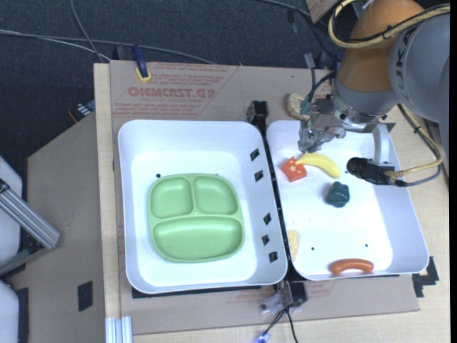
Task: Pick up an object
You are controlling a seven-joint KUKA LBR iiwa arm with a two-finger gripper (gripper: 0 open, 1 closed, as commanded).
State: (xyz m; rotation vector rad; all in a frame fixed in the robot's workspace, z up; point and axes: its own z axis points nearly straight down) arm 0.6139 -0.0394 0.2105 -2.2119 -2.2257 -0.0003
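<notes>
Arm reached in from right, wrist bent down over right bin (400,213). Pincer (312,143) hung just above banana (321,165); grip state unclear. Banana lay in bin, beside red block (293,170).

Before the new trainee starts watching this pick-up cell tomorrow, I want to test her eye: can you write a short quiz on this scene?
1. True or false: the green divided plate lies in the left bin.
2. The claw hovers nearest to: A) orange sausage B) banana C) dark green lump.
3. What colour is the small block beside the banana?

Key: 1 true; 2 B; 3 red.
</notes>
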